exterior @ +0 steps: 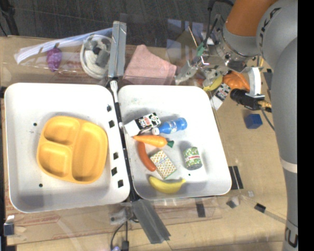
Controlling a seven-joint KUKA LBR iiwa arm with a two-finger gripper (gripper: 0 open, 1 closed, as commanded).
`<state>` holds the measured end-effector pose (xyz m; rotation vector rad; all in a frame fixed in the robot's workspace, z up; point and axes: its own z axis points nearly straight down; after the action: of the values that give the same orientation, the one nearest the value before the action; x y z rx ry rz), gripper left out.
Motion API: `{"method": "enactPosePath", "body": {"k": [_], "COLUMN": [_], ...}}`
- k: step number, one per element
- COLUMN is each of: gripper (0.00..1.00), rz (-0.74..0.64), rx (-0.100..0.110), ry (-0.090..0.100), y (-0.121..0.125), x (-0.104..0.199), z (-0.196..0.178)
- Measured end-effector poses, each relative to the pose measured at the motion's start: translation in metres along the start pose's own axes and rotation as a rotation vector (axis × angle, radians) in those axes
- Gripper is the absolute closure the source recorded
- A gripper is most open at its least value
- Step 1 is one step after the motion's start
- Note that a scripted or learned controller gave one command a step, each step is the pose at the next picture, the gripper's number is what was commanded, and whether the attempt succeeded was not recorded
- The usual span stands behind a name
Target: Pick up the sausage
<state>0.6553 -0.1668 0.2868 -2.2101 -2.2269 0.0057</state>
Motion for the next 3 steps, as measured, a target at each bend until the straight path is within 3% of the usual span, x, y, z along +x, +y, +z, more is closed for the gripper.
{"method": "enactPosePath", "body": {"k": [1,2,3], "gripper": [0.0,0.0,1.0], "rz": [0.037,-0.027,-0.032], "rx": [0.002,0.0,0.001], "ry": [0.0,0.001,0.0], "y": [-0.076,-0.122,-0.122], "x": [0.025,0.063,0.063], "z": [0.097,0.197,0.187]}}
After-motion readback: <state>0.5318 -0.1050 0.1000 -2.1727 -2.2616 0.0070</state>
